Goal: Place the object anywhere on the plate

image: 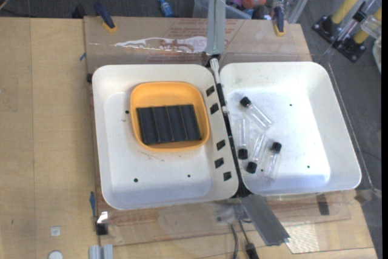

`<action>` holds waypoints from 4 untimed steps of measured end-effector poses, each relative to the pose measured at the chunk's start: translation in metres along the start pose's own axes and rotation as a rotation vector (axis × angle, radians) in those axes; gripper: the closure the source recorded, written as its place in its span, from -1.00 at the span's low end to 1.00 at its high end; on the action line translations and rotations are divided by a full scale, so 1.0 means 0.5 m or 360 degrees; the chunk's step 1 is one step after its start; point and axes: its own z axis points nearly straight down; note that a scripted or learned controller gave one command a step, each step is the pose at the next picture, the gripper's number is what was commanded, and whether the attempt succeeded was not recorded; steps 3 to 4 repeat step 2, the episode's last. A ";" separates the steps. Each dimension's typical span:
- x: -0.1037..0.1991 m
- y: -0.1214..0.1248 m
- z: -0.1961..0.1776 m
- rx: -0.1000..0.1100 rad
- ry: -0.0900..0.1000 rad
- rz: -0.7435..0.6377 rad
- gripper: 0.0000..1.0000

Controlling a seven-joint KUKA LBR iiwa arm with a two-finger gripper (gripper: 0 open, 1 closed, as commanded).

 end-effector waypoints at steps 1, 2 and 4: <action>0.007 0.007 0.001 0.0000 -0.0001 -0.0031 1.00; 0.005 0.005 0.001 0.0000 -0.0001 -0.0200 1.00; 0.005 0.005 0.001 0.0000 -0.0001 -0.0200 1.00</action>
